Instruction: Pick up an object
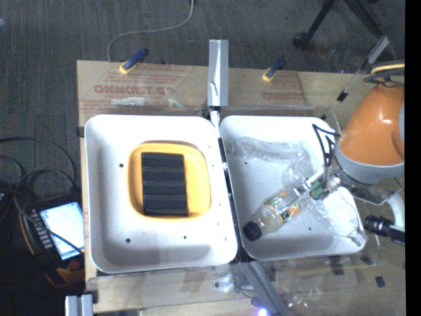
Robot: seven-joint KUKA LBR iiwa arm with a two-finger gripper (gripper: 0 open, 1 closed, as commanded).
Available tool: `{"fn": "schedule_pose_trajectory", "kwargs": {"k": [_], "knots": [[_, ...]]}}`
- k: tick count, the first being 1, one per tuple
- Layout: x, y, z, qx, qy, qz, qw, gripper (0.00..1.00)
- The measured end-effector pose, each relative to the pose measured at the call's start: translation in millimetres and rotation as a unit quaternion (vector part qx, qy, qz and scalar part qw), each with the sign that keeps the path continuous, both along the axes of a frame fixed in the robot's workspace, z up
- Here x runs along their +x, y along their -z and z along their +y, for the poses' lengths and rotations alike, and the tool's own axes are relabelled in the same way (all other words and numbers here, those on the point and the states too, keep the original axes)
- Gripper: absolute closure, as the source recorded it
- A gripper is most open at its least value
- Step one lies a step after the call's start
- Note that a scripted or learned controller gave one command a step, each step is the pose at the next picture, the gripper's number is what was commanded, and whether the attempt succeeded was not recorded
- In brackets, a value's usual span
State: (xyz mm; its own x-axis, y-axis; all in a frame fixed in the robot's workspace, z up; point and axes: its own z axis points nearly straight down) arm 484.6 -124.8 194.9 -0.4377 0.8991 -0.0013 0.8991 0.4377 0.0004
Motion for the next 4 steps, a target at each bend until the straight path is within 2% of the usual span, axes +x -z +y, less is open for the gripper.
{"fn": "schedule_pose_trajectory", "kwargs": {"k": [1, 2, 3, 4], "knots": [[26.3, 98.5, 3.1, 0.0003, 0.058, -0.003, 0.9983, 0.00], [60.3, 99.7, -57.6, -0.0006, 0.185, 0.001, 0.9827, 0.00], [31.2, 96.7, 1.0, 0.0003, 0.172, 0.001, 0.9851, 0.00], [65.4, 76.3, -57.7, -0.0011, 0.268, 0.001, 0.9634, 0.00]]}}
